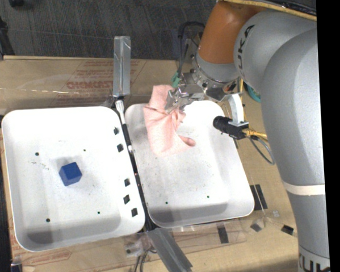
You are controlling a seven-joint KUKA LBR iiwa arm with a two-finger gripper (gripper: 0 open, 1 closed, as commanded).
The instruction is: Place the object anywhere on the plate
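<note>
Writing on arm: black letters "KUKA" run up the grey arm [282, 98] beside the orange band, and "KU" shows again at the lower right on the arm's base.
Writing on cardboard: faded red print runs across the flat brown cardboard sheet [53, 82] under the bins at the far left; it is too faint to read.
Gripper: the metal two-finger gripper [176, 98] sits over the far edge of the right bin, its fingers closed on the upper part of a pale pink crumpled cloth [165, 127].
Cloth: pinched at its top by the gripper, it hangs and spreads downward from the fingers over the far-left part of the right bin; whether its lower end touches the bin floor cannot be told.
Right bin: shallow white plastic bin [218, 181] with rounded corners and a few small dark dots on its floor.
Left bin: a matching shallow white bin [24, 168], touching the right bin along the middle seam.
Blue cube: a small blue cube [71, 173] rests on the floor of the left bin, left of its centre, well apart from the cloth and gripper.
Black part: a short black cylinder with a yellow-tipped cable [229, 125] juts over the right bin's right rim, near the arm.
Grey bar: an upright grey metal bar [121, 67] stands at the far end of the seam between the bins.
</note>
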